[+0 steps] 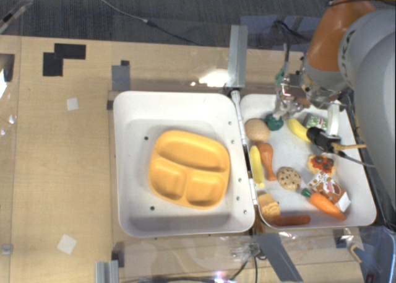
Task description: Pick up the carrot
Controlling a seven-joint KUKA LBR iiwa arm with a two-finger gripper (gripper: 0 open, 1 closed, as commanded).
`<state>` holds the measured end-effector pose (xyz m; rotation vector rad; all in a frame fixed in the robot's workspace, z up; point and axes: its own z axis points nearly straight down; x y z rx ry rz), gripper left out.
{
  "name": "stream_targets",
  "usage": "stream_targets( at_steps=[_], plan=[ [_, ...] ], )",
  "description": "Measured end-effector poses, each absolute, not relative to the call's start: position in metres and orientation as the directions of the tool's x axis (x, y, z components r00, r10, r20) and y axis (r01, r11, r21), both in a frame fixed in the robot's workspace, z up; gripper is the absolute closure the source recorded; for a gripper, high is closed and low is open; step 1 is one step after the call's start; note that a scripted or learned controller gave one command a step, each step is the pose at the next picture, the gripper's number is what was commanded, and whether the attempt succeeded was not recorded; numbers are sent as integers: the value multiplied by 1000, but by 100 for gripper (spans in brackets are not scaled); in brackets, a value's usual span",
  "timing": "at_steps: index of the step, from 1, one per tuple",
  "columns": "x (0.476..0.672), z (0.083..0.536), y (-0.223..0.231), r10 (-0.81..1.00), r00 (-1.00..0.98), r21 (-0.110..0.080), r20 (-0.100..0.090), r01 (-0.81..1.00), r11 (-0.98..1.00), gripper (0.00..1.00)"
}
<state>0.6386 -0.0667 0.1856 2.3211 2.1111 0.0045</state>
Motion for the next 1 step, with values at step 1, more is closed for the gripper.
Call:
stream_targets(
  at_steps=[1],
  plan=[
    [554,185,-76,893,449,2,1,893,-449,100]
  ],
)
